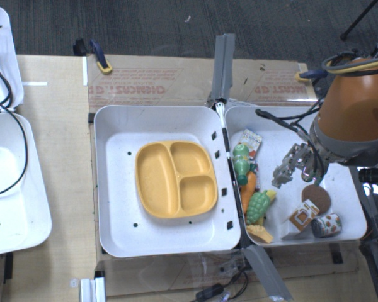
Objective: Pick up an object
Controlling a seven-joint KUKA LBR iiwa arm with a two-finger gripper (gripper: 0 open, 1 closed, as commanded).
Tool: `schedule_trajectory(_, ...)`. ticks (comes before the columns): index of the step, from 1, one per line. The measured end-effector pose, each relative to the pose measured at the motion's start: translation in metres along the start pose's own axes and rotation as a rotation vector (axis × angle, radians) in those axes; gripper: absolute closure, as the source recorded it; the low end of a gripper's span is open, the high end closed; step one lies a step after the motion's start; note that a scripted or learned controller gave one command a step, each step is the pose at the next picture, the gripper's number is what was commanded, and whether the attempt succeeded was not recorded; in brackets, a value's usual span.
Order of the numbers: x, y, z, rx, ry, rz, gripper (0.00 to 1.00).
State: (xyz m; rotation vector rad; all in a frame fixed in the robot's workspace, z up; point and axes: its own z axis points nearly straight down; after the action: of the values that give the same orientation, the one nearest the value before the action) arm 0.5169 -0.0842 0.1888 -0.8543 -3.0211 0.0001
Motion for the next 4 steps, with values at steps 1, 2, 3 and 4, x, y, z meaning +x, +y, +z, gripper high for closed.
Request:
schedule_trajectory(1,-0.002,0.000,-0.006,0.001,0.002,0.002,1.00)
schedule_trajectory(2,-0.002,0.000,-0.006,0.001,0.003,0.002,0.00)
schedule_trajectory(3,0.002,-0.054,0.101,0.000,0.002,-0.219,0.00)
schedule_trajectory(4,-0.077,-0.022,0.022,0.000,0.001,-0.107,0.00)
